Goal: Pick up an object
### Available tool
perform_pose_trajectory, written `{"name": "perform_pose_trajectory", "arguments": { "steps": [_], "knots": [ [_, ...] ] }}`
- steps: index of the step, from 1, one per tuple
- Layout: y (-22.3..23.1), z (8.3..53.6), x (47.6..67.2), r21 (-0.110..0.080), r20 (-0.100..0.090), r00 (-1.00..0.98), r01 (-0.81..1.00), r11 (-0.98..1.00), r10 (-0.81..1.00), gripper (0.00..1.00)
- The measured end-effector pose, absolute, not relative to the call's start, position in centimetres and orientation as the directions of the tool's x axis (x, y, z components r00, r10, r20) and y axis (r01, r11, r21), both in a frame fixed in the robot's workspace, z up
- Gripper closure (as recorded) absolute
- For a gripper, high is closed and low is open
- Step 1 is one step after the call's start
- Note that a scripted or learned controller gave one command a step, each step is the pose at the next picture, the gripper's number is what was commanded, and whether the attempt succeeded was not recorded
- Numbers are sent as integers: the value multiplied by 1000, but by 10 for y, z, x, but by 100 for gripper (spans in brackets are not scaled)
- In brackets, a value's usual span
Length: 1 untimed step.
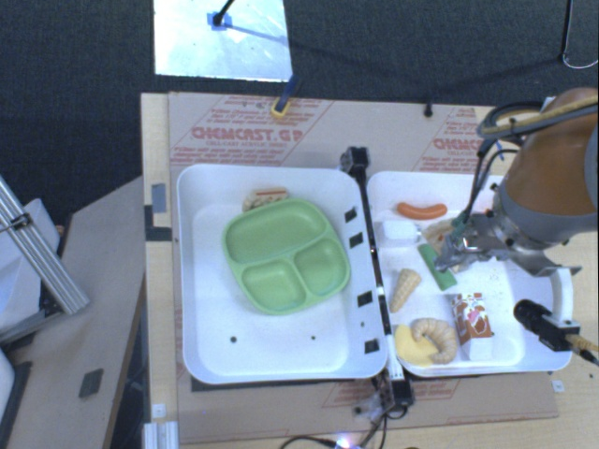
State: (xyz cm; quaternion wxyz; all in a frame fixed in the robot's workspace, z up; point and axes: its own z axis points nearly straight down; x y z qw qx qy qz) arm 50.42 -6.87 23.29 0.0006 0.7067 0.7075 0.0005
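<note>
Reaching in from the right, the arm (552, 181) is seen over the right bin (538, 358), its gripper (456, 251) poised above a green stick (436, 267); whether anything is gripped cannot be told. A green divided plate (284, 254) fills much of the left bin (201, 288). Around the gripper lie a croissant (434, 337), a sausage (421, 210), a cone (404, 288) and a small packet (473, 316).
</note>
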Motion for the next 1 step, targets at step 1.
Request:
{"name": "perform_pose_trajectory", "arguments": {
  "steps": [1],
  "knots": [
    [-66,233,500,1,0,-2,1000,2,1000,100]
  ]
}}
